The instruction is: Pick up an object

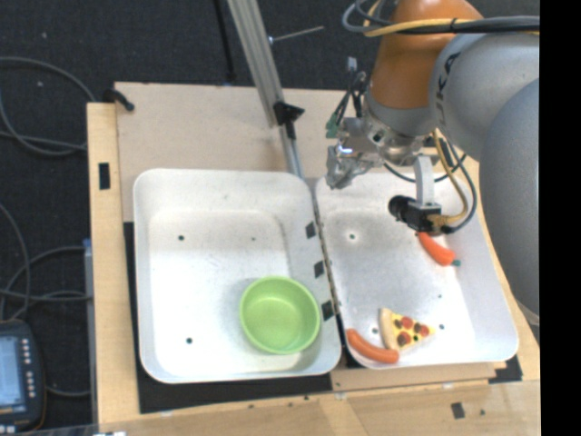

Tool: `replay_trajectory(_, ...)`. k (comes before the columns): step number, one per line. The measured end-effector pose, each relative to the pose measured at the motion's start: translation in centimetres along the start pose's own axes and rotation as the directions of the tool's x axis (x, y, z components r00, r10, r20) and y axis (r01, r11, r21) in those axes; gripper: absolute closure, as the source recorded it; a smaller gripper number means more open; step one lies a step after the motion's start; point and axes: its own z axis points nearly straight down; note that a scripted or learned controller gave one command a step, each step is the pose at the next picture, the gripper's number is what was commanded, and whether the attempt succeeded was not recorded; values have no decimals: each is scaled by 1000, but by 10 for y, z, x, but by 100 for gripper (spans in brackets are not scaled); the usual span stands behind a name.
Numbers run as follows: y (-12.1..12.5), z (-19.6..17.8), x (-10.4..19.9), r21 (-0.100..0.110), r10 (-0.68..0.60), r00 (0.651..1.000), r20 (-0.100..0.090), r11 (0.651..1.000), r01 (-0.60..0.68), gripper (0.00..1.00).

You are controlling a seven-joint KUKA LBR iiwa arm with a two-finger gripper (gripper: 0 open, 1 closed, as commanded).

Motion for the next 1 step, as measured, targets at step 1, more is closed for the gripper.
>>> replay_trajectory(1, 6, 8, 60, 2, 1, 1000, 1, 1000, -1, 100)
